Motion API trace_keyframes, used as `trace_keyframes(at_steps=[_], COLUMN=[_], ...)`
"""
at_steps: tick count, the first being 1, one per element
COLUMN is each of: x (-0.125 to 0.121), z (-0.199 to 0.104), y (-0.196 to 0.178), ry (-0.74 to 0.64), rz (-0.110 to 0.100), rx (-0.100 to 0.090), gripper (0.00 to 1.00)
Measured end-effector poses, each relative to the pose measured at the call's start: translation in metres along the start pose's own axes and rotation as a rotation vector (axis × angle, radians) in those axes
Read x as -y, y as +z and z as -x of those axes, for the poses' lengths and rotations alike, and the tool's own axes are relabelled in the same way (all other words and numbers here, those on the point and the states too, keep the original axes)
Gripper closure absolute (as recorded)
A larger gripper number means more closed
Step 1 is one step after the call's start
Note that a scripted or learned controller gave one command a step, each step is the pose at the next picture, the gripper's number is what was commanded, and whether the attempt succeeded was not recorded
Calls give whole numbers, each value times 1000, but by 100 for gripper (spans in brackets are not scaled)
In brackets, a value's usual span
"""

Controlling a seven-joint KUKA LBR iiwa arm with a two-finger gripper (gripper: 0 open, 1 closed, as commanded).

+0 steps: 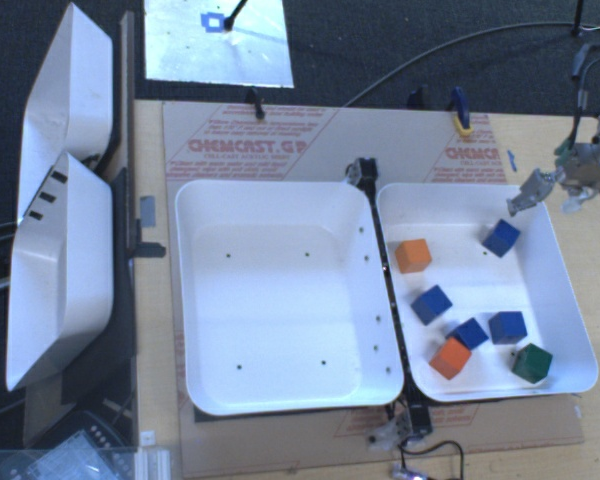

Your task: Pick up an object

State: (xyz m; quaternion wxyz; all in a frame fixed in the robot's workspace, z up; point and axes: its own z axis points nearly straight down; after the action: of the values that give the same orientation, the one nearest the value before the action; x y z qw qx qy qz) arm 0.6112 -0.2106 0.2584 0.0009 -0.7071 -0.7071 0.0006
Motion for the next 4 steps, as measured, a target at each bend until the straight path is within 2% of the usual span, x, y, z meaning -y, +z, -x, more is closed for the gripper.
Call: trace_keyframes(at_steps=[1,2,4], x=[-1,9,4], z=[0,-4,-9], y=[-2,52,165], ry=[-1,0,-1], rz=[3,-1,-1], rx=[1,0,0], gripper=[0,0,0])
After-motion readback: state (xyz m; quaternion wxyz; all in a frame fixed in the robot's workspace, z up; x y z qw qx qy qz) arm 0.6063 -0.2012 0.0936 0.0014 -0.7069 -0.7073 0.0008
